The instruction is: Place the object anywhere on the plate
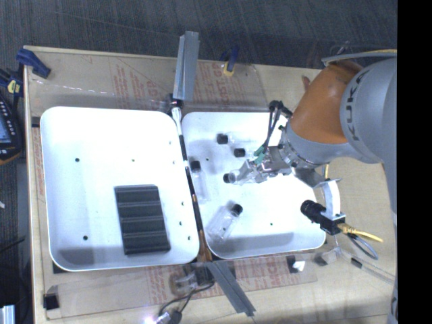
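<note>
- The grey arm (351, 113) with its orange band reached in from the right, over the right bin (283, 245).
- Its gripper (260, 167) sat low above the middle of that bin, pointing left, in a clutter of clear and green-tinted parts and cables.
- Whether the fingers were spread or pressed together could not be told; they blurred into that clutter.
- A small dark-capped clear object (233, 177) lay just at the gripper's left tip; it looked to touch the tip, but whether it was pinched between the fingers could not be told.
- A second clear object with a dark cap (225, 220) lay tilted on the bin floor below the gripper, near the bin's lower left, apart from it.
- Three small dark pieces were scattered in the right bin: one (221, 139) near the top, one (239, 152) just right of and below it, and one (195, 165) close to the left wall.
- The dark ribbed plate (142, 219) lay flat in the left bin (67, 123), in its lower middle, well apart from the gripper and with nothing resting on it.
- A metal divider bar (185, 63) stood between the two bins at the top.
</note>
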Controlling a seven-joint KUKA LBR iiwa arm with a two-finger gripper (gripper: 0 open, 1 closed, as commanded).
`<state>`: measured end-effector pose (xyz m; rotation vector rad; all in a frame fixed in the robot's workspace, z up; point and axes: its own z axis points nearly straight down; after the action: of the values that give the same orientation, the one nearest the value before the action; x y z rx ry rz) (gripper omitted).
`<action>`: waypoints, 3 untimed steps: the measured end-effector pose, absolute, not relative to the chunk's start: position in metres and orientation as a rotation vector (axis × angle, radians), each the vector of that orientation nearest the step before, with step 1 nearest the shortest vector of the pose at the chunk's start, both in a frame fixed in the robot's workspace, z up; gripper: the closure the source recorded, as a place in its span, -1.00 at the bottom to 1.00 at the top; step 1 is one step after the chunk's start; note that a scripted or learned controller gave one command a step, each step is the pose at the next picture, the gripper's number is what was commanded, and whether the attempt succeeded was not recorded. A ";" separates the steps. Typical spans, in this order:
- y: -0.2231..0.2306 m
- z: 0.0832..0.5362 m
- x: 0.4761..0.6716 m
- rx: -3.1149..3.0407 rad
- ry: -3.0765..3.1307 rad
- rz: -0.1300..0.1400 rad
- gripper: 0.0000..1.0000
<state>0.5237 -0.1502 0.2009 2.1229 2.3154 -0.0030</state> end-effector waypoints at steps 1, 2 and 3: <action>-0.097 0.189 0.549 2.270 2.174 -0.003 1.00; -0.042 0.192 0.591 2.152 2.287 -0.005 1.00; 0.001 0.191 0.507 1.917 2.494 -0.004 1.00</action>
<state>0.5067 0.0010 0.1909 1.9168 2.4943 -0.0042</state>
